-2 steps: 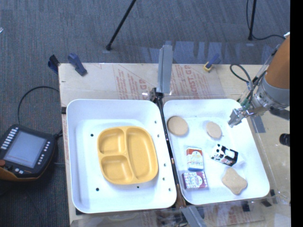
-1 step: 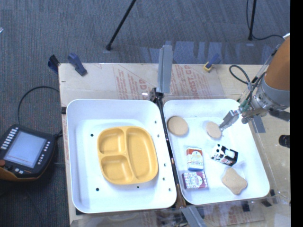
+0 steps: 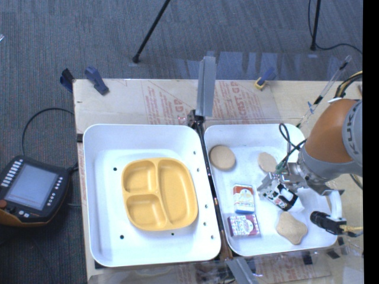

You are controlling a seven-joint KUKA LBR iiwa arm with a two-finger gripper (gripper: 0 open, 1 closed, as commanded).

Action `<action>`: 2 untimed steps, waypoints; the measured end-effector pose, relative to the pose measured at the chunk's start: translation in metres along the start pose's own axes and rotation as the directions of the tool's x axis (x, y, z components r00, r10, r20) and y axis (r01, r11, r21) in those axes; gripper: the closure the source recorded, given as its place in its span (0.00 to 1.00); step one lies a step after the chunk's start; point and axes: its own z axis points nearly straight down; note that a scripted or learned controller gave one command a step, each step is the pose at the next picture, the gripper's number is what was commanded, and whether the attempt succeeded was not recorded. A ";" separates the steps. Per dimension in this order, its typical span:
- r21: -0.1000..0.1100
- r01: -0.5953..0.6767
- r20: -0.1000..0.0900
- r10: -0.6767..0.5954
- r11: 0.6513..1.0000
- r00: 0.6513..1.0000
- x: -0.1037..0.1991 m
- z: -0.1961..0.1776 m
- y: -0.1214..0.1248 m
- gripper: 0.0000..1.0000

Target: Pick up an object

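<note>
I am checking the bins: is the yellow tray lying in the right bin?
No, the yellow tray lies in the left bin.

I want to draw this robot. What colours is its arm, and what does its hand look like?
The arm is grey and rounded, with a big orange band. Its gripper is small, made of silver metal and black parts, and thin dark cables loop above it.

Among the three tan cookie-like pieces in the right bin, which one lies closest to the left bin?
The round cookie at the right bin's upper left, beside the divider; the other two lie nearer the gripper.
</note>
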 end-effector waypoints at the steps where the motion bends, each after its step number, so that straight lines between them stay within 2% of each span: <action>1: 0.003 -0.003 -0.004 0.003 1.000 1.000 0.000 -0.007 0.001 1.00; 2: -0.006 0.191 0.002 -0.191 0.982 0.982 0.054 -0.110 0.002 1.00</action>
